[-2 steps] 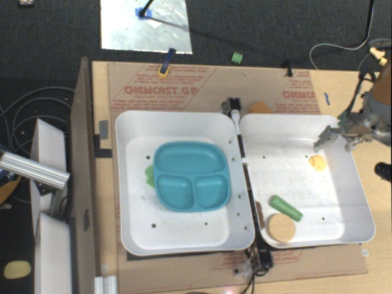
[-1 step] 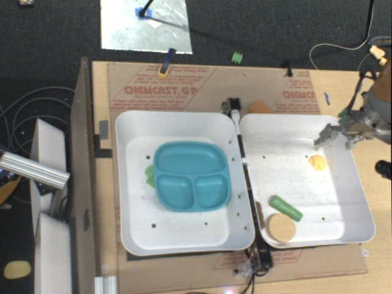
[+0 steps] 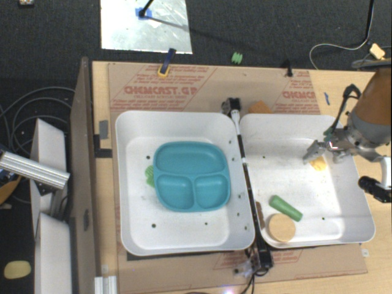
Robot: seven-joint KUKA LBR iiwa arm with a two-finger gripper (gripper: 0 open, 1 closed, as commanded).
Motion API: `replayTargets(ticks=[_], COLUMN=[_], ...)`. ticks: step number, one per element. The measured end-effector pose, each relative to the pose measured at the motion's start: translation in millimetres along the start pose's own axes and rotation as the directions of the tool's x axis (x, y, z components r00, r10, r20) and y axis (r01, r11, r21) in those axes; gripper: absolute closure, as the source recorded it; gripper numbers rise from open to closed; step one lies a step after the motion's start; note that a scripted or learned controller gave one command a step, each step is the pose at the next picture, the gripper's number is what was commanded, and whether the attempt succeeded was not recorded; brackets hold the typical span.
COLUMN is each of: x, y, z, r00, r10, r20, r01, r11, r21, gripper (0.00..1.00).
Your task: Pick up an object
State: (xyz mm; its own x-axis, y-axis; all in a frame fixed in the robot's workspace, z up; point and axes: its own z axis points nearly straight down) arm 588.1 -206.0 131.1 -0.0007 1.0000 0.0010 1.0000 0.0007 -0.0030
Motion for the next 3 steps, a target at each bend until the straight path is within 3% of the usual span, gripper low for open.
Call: replayTargets(ticks=[1, 3], x=[0, 0], y=[12, 0], z=[-3, -16], r00=[1.000, 1.000], r10=[-0.004, -0.001], r20=[0.002, 0.001], r01=[0.004, 0.001], r11=[1.000, 1.000], r21=[-0.007, -0.005], gripper=[0.00, 0.00])
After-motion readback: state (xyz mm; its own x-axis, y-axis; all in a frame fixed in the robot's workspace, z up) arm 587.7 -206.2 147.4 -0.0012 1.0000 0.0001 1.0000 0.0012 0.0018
